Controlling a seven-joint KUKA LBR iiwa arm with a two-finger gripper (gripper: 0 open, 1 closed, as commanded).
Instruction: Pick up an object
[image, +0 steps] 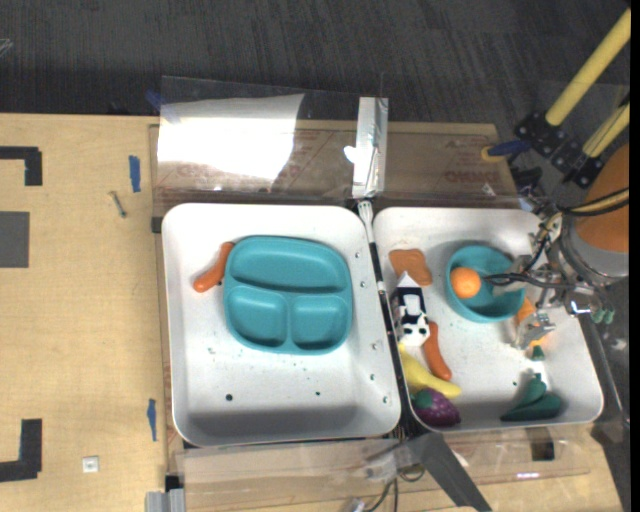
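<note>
The right bin (575, 400) holds a teal bowl (495, 300) with an orange ball (465, 283) in it. Near the bin's left wall lie a tan-orange piece (410, 265), a black and white toy (411, 318), an orange carrot (434, 356), a yellow banana (428, 378) and purple grapes (437, 406). A dark green object (533, 402) lies at the front right. My gripper (537, 328) hangs low over the bin's right side, just right of the bowl, with small orange bits beside it.
The left bin (200, 390) holds a teal divided plate (289, 292) with an orange sausage-like piece (212, 270) at its left edge. A metal divider (369, 150) and a clear sheet (230, 140) stand behind the bins. The arm's wrist (605, 225) is over the right rim.
</note>
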